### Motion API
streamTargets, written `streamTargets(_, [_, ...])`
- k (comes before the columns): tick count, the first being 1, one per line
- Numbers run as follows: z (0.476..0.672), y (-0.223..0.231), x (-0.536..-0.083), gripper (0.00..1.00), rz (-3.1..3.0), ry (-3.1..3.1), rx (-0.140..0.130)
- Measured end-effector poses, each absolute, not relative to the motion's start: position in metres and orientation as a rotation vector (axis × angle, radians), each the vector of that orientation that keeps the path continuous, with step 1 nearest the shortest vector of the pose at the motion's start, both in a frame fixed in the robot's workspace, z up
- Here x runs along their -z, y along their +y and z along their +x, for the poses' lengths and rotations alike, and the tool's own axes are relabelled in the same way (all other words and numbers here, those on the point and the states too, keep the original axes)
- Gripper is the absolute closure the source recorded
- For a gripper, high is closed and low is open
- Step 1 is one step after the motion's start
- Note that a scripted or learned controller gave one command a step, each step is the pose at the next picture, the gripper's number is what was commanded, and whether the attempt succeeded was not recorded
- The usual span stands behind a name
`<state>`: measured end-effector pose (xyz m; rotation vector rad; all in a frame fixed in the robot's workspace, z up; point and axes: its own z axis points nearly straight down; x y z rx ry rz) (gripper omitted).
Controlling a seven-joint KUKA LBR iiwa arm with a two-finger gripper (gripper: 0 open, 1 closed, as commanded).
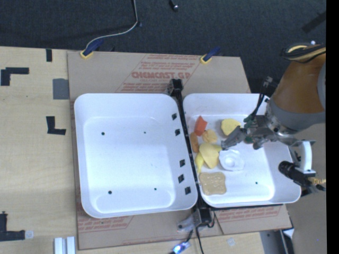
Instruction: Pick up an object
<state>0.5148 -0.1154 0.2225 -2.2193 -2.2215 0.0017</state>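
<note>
The right bin (265, 192) holds a cluster of small objects near its left wall: an orange-red piece (201, 125), a yellow round piece (230, 126), a pale tan piece (211, 137), a yellow wedge (209, 155), a clear white lid-like item (231, 161) and a tan biscuit-like slab (213, 183). My gripper (231, 139) reaches in from the right and hangs over the cluster, just above the white item and below the yellow round piece. Nothing is visibly held between its tips.
The left bin (127, 205) sits beside the right one, split from it by a black divider with clips (181, 142). Both rest on a cardboard sheet (159, 75). The arm's orange band (296, 89) looms over the right bin's far right side.
</note>
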Motion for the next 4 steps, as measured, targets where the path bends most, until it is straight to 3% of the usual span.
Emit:
streamTargets(1, [0.48,-0.092,-0.089,0.0,-2.21,-2.212,-0.014])
streamTargets(2, [0.556,-0.12,-0.085,0.0,-2.221,-2.225,0.001])
streamTargets(3, [0.62,-0.099,-0.085,0.0,-2.219,-2.225,-0.023])
streamTargets(4, [0.62,-0.097,-0.095,1.0,-2.224,-2.222,-0.01])
